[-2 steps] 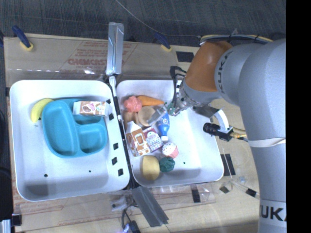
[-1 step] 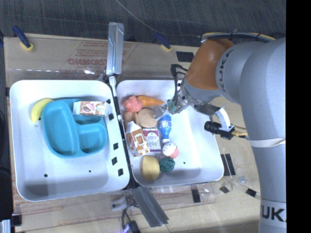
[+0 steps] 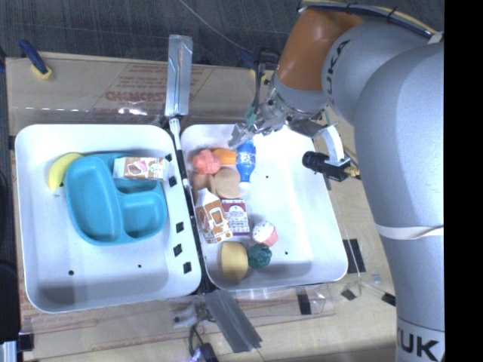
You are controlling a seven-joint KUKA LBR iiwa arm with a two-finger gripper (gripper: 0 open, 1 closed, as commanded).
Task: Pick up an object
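My gripper [image 3: 243, 132] hangs over the far edge of the right bin [image 3: 302, 202], just above a small blue bottle [image 3: 245, 163]. Left of the bottle lie an orange piece [image 3: 224, 156] and a pink toy [image 3: 203, 161], with a brown round bun [image 3: 226, 183] below them. Nothing shows held in the gripper. Further toward the front are two small food boxes [image 3: 223, 220], a pink and white cupcake [image 3: 265, 234], a yellow lump [image 3: 234, 260] and a dark green item [image 3: 259, 256].
The left bin [image 3: 45, 262] holds a blue divided tray [image 3: 113, 202], a yellow banana [image 3: 62, 169] and a small carton [image 3: 139, 168]. A metal divider [image 3: 177, 74] stands between the bins at the back. The arm's grey body fills the right side.
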